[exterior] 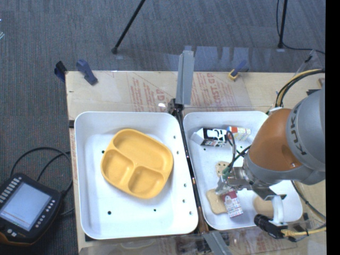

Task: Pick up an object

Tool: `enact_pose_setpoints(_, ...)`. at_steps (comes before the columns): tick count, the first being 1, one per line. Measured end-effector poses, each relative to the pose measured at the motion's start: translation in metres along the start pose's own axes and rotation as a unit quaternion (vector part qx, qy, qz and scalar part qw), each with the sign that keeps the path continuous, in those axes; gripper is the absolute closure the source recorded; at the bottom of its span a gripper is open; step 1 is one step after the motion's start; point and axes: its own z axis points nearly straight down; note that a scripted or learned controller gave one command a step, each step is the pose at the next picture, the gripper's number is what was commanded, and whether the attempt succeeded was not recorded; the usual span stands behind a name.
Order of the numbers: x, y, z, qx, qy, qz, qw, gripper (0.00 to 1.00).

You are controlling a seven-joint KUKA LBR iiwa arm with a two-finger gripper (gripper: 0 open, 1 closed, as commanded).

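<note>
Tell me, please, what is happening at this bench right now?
A grey and orange robot arm reaches in from the right over the right bin, its gripper down among a small pile of items. Just beneath it lie a red and white packet and a tan flat piece; a black and white carton sits near the bin's far side. Whether anything is gripped cannot be told. The left bin holds a yellow divided plate, untouched.

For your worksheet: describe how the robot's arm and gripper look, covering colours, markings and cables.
The arm is grey with a broad orange band above the wrist and dark KUKA lettering. Green and dark cables run to the small metallic gripper; yellow and black cables loop behind it.
</note>
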Motion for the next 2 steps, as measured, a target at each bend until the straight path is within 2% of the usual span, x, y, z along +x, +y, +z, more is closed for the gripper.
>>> enact_pose_setpoints(1,0.043,0.056,-0.089,-0.001,-0.003,0.064,0.9979,1.0)
enact_pose_setpoints(2,0.044,0.132,-0.089,0.0,-0.004,0.088,0.9961,1.0)
